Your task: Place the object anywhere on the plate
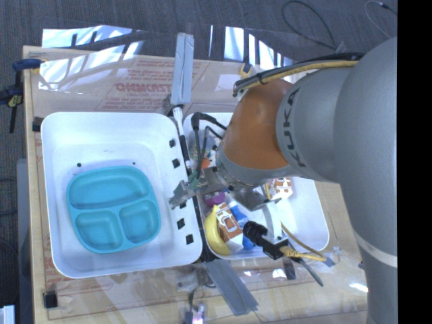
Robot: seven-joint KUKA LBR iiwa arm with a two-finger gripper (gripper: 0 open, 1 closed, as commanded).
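Blue three-compartment plate [113, 208], left bin [54, 140]

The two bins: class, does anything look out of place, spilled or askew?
Nothing stands out. The blue plate lies flat in the left bin. The small items are heaped together inside the right bin, under the arm.

A pale wooden worktop [101, 73], covered by a glossy sheet that threw back bright window-like glare, stood on dark grey floor [81, 5], where thin black cables [317, 19], perhaps cords, lay looped.
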